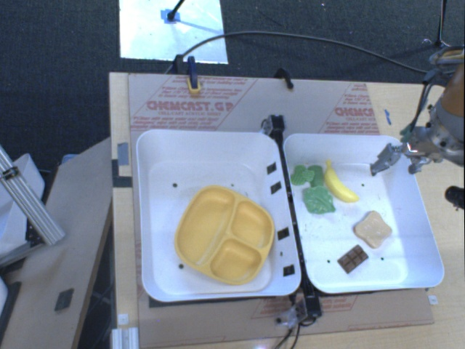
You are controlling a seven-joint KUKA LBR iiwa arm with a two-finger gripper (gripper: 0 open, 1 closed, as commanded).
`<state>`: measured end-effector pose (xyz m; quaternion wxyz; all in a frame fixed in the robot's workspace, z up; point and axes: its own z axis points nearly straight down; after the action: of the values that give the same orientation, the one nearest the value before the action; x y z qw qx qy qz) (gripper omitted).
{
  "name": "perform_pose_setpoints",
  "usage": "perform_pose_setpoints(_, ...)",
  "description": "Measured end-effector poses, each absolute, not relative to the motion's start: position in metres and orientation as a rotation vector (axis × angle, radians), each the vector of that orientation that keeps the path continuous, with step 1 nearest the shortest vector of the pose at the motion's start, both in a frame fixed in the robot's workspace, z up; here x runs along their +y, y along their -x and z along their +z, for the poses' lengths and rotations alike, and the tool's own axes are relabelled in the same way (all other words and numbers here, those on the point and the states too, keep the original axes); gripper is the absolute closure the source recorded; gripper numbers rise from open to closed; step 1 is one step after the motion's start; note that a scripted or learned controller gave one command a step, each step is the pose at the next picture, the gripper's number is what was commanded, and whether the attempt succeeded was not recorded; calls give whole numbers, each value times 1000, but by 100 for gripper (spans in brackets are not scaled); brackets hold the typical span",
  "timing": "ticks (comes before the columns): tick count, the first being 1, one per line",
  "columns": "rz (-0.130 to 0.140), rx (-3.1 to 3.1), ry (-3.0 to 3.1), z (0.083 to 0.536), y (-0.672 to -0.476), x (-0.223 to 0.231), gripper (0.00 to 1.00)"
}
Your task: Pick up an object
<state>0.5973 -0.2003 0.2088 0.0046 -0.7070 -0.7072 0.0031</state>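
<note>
Dark carpet floor (58, 42) surrounds a wooden bench (120, 107); a pale square sheet (145, 20) lies beyond it.

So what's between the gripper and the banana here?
Nothing: in the camera view, bare white bin floor runs from the gripper at the right bin's upper right rim to the banana.

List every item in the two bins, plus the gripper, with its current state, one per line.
Yellow tray: lying flat in the left bin, nothing in its compartments.
Banana: lying in the right bin, untouched.
Green pieces: lying beside the banana.
Toast: lying flat, apart from the rest.
Brown bar: lying flat near the front.
Gripper: over the right bin's far right edge, holding nothing.
</note>
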Motion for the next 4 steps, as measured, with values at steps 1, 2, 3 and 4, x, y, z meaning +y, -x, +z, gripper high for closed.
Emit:
perform_pose_setpoints(1,-1,-2227,2218,217,-600,-200,0)
perform_pose_setpoints(2,1,-2224,2220,175,-601,-203,0)
perform_pose_setpoints(3,0,-2226,2216,129,-599,-194,0)
perform_pose_setpoints(4,-13,-2234,2229,91,-605,-196,0)
